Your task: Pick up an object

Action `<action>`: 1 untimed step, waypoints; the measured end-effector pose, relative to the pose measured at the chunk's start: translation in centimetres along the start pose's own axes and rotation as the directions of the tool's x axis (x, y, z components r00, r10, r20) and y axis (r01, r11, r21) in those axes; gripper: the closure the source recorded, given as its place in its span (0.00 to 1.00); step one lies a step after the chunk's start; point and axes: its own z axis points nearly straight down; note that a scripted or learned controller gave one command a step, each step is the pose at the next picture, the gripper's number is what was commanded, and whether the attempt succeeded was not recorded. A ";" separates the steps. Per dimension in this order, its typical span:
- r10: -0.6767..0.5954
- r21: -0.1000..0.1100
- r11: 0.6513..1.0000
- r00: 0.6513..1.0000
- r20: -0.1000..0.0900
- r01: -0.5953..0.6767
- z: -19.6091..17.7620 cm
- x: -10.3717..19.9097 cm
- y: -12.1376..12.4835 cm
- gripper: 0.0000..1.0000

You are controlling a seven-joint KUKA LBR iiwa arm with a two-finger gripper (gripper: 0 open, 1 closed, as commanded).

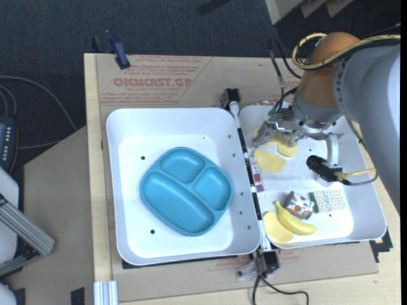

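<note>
My gripper [282, 129] hangs low over the far left corner of the right bin [362, 230], under the orange band of the arm [331, 49]. Right beneath it lie pale yellow pieces: a small one [287, 149] touching or just below the gripper, and a larger wedge [269, 161] a little nearer the divider. A banana [300, 223] and a round yellow fruit [276, 230] lie at the bin's near left corner. A small red and white packet [299, 203] and a patterned flat piece [329, 201] sit just behind them.
The left bin [127, 138] bears a blue divided plate [186, 189]. A black plug on a yellow cable [321, 166] hangs off the arm over the right bin's middle. The bulky grey arm covers that bin's far right part.
</note>
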 end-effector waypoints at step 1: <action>-0.001 -0.001 1.000 1.000 0.001 0.001 0.0 -0.5 2.6 0.00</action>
